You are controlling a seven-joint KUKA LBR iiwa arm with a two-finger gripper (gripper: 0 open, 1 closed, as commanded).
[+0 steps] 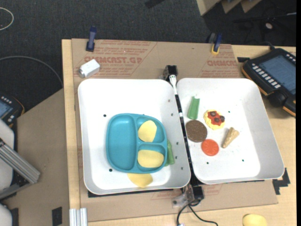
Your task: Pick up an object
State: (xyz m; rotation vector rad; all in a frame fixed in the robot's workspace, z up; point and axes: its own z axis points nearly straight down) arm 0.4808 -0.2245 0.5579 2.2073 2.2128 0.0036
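Two white bins [94,102], blue tray [121,142] left, perhaps toy foods [196,130] right, gripper state unclear.

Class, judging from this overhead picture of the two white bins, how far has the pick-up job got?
Done: nothing looks lifted. The green stick, brown disc, red disc, pizza piece and cone all lie in the right bin. In hand: nothing. Left: the whole pick, reaching in, gripping one piece and raising it.

Blue clamp [91,38] and yellow clamp [216,43] on the bench's far edge
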